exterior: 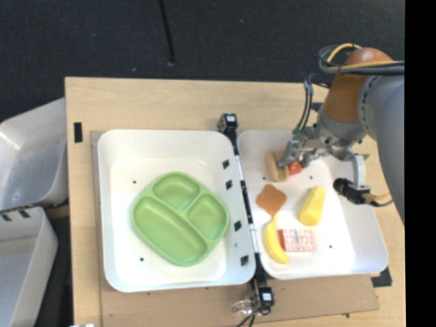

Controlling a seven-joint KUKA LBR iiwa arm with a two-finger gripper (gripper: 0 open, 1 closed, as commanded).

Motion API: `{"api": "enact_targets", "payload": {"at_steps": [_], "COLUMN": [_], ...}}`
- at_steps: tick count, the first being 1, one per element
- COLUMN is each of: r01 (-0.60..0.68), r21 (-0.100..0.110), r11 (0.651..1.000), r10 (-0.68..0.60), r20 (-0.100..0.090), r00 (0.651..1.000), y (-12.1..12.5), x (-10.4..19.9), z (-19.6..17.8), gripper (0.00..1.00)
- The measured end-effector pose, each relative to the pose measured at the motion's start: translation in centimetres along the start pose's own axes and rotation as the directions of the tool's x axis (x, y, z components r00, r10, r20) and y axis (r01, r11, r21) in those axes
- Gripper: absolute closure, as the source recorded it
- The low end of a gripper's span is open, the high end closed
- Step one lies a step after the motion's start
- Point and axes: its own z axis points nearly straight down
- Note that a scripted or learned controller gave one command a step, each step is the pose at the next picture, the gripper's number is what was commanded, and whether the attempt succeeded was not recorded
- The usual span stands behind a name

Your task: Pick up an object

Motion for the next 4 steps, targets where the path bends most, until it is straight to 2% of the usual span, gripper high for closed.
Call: {"api": "enact_targets", "payload": {"at_steps": [1, 2, 3, 4], "r01": [-0.004, -0.006, 0.000, 0.002], "r21": [0.007, 0.005, 0.006, 0.013], "r11": [1.000, 1.000, 1.000, 1.000], "r10": [0.004, 0.006, 0.000, -0.002], "r20": [-0.003, -0.003, -0.003, -0.005], "r00": [1.000, 1.000, 1.000, 1.000], "y": [0.3, 0.1, 0.2, -1.7], "x": [-1.1, -1.6, -1.8, 3.2], "z": [-5.1, -11.4, -16.0, -14.6], "gripper": [1.00, 1.00, 1.00, 1.00]}}
